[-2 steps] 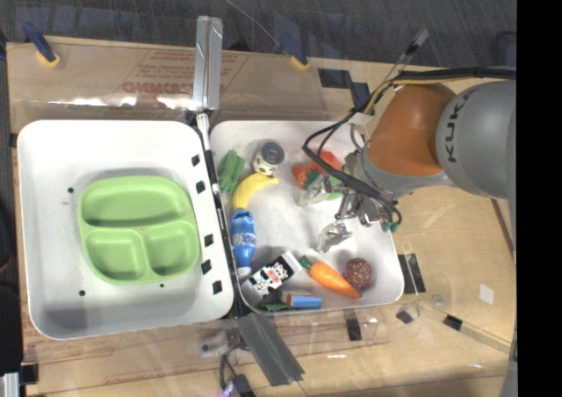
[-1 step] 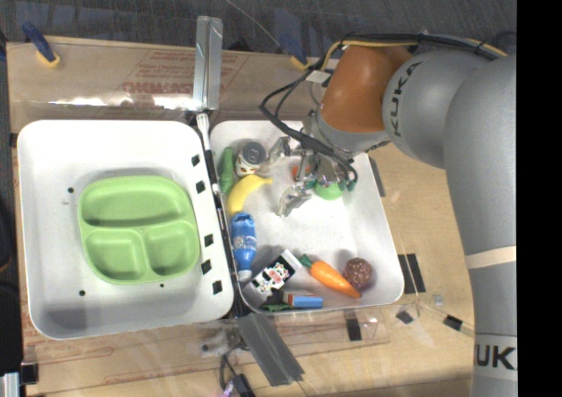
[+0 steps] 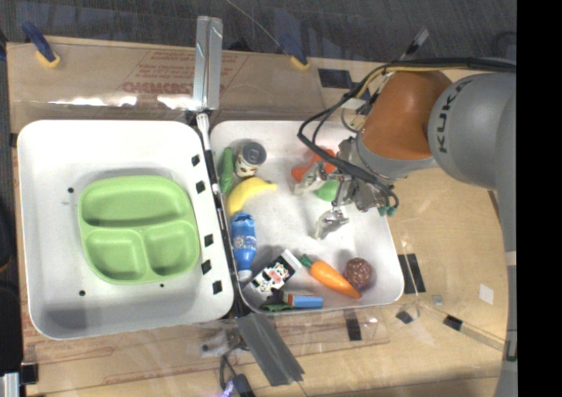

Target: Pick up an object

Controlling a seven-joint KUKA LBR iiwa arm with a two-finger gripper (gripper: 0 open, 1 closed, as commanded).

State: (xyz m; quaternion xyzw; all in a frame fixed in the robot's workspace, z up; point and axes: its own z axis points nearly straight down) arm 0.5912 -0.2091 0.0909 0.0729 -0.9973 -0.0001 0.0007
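My grey arm with its orange band (image 3: 399,114) enters from the right and hangs over the right-hand shallow white bin (image 3: 382,237). My claw (image 3: 332,221) sits low over the bin's bare floor, right of centre. I cannot tell whether it is apart or together, and no object shows in its grip.

Positions relative to the claw:

1. Left-hand shallow white bin (image 3: 44,237): far left, holding a green three-compartment plastic tray (image 3: 136,227).
2. Yellow plastic banana (image 3: 246,194): left and slightly above, near the dividing wall.
3. Blue plastic bottle (image 3: 243,242): left and slightly below, just beneath the banana.
4. Green elongated toy (image 3: 227,169): upper left, against the dividing wall.
5. Orange toy carrot with green top (image 3: 330,276): directly below, apart from the claw.
6. Black-and-white patterned block (image 3: 274,274): lower left.
7. Small grey round can (image 3: 252,155): upper left, beside the green toy.
8. Dark brown round toy (image 3: 358,271): lower right, just beside the carrot.
9. Small orange-red toy (image 3: 307,169) and a pale green piece (image 3: 327,191): just above, partly under my wrist.
10. Small blue cylinder (image 3: 306,302): below, at the bin's near wall.
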